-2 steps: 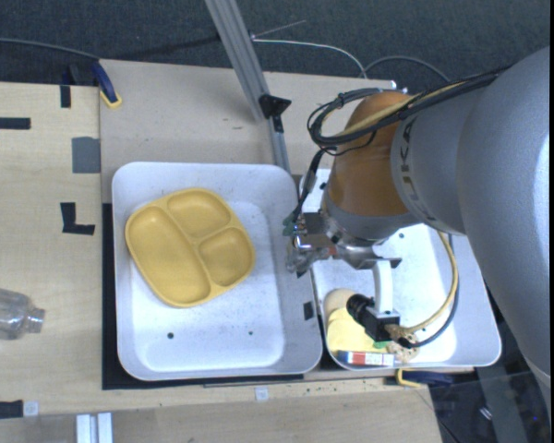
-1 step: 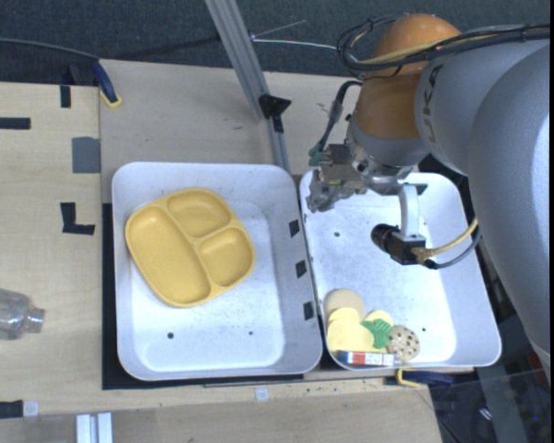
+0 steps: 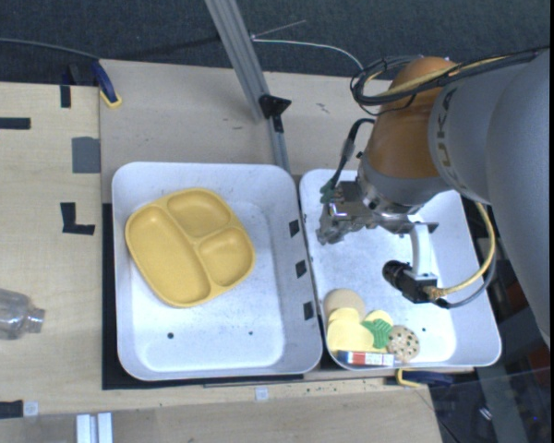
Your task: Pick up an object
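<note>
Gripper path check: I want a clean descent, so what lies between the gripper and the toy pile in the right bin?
Bare bin floor between gripper and pile, per camera view.

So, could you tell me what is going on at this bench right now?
The KUKA arm is reaching from the right into the right bin, its gripper low over the bin's upper left part. The small objects, among them a pale round piece and a speckled cookie-like disc, lie heaped at that bin's front edge, apart from the gripper. The left bin holds a yellow divided plate.
</note>
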Motion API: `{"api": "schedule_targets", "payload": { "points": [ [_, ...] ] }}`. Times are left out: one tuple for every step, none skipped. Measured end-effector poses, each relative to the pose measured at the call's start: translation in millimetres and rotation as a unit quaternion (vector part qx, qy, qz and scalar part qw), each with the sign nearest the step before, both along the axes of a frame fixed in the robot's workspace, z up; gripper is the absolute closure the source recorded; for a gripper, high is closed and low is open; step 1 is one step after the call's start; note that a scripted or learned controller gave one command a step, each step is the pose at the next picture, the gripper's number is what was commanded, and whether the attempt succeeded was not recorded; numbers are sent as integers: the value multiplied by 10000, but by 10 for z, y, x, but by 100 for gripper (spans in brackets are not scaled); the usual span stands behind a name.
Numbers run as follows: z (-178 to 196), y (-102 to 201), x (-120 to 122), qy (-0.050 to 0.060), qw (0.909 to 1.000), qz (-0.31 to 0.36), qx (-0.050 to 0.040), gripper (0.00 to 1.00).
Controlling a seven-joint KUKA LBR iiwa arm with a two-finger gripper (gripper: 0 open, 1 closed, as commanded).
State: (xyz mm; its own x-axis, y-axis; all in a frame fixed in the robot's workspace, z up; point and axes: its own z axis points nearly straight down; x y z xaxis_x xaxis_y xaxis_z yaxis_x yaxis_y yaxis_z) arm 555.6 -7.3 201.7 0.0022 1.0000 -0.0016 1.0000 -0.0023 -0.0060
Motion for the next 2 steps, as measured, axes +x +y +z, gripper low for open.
{"api": "schedule_targets", "payload": {
  "points": [
    [-145,33,-372,3,10000,11,6,100],
    [-133,102,714,-48,10000,33,5,100]
  ]
}}
